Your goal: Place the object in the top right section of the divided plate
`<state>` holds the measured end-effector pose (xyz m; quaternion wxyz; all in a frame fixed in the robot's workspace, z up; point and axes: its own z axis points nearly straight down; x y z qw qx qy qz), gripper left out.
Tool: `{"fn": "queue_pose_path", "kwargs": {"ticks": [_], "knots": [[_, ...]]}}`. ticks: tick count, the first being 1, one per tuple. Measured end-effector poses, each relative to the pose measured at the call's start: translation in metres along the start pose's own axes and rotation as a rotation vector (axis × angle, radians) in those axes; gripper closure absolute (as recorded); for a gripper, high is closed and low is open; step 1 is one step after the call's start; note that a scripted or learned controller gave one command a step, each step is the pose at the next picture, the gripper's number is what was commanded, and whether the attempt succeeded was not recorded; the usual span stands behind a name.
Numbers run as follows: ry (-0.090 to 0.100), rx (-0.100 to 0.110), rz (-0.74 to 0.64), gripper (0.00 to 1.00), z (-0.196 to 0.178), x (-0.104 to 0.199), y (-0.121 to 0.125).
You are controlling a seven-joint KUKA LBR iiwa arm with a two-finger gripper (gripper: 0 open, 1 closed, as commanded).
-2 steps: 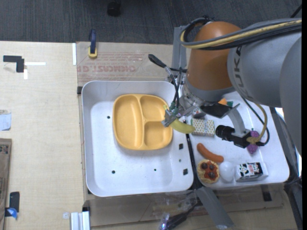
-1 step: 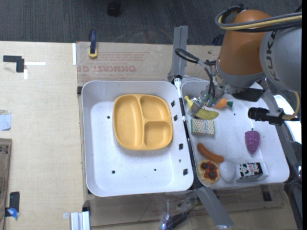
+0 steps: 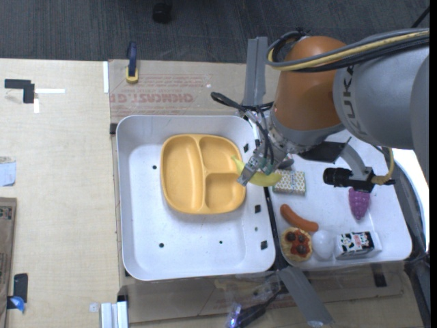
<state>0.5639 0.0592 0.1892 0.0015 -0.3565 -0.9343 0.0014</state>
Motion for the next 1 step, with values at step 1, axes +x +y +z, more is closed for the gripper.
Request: {"fn": "queue_pose_path", "kwargs": {"ticks": [1], "knots": [[-0.001,-0.001,0.173,1.00,-0.0001,0.0030,0.0305]]}}
